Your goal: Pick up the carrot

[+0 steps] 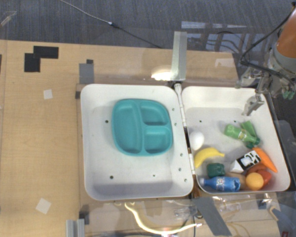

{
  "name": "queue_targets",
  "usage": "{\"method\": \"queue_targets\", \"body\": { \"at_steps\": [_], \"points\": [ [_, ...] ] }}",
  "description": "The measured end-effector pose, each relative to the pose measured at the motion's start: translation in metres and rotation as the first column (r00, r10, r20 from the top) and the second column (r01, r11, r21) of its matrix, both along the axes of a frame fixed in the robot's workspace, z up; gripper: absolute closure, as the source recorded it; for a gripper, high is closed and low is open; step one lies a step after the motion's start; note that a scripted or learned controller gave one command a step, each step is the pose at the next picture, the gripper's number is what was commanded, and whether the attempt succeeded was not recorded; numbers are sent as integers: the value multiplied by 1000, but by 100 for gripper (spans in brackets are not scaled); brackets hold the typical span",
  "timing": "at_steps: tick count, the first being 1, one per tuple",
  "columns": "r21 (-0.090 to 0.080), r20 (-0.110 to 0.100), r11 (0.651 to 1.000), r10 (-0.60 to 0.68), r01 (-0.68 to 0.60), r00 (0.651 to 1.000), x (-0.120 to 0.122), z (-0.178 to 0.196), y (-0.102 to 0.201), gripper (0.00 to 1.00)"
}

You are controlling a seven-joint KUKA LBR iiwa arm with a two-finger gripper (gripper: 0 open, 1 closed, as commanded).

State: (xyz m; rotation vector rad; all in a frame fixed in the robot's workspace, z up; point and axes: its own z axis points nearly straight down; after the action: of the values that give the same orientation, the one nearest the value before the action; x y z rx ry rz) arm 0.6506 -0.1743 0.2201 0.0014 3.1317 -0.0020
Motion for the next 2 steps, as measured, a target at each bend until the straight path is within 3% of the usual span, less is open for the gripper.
{"method": "queue_targets", "body": {
  "at_steps": [1,2],
  "points": [
    [4,3,996,-92,92,996,-14,31,70,0],
    [5,1,987,-158,158,987,-62,52,127,0]
  ]
}}
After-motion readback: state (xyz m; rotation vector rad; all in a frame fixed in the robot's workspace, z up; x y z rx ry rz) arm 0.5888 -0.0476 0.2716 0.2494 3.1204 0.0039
